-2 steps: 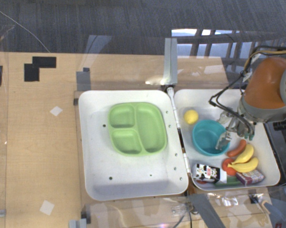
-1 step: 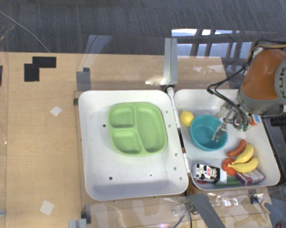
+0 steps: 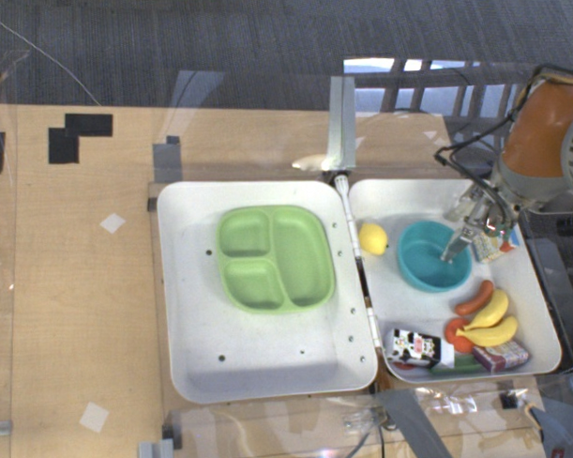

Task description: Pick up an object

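wooden bench (image 3: 72, 278) | right bin (image 3: 542, 299): gripper (image 3: 453, 253) over teal bowl (image 3: 433, 256), jaw state unclear | left bin (image 3: 192, 358): green tray (image 3: 273, 257) centred

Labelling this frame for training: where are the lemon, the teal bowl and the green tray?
lemon (image 3: 372, 238), camera view, middle of fruit.
teal bowl (image 3: 425, 268), camera view, inner left wall.
green tray (image 3: 301, 256), camera view, large right compartment.

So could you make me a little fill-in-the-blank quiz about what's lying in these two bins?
1. The green divided tray lies in the ____ bin.
2. The lemon sits just left of the ____ bowl.
3. The pincer hangs over the rim of the ____.
4. The bananas are coloured ____.

Missing words: left; teal; bowl; yellow
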